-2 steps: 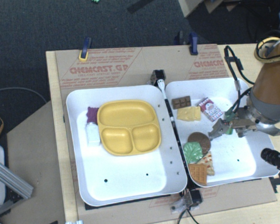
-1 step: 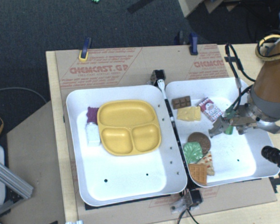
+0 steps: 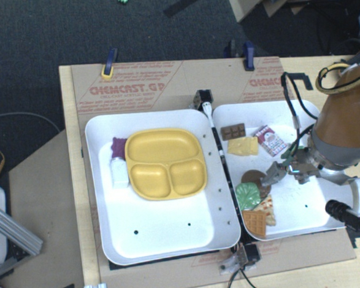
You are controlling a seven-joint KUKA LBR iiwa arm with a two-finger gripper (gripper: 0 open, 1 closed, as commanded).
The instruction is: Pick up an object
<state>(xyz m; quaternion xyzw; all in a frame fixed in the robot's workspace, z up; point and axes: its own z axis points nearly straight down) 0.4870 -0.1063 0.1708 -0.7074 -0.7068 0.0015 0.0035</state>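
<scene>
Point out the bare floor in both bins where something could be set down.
Left bin: bare floor in front of the yellow tray, down to the near rim. Right bin: bare patch near the front right corner. Crowded: the right bin's left side, around the gripper and green item.

2 white bins (image 3: 112, 225) on a cardboard sheet (image 3: 163, 80); dark carpet (image 3: 37, 33).

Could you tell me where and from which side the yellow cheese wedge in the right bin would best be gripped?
Probably from straight above, closing across the short sides of the cheese wedge. It lies flat on the right bin floor. A brown chocolate bar sits close along its far edge and a small red packet close to its right, so its left and near edges look freer for the claw.
</scene>
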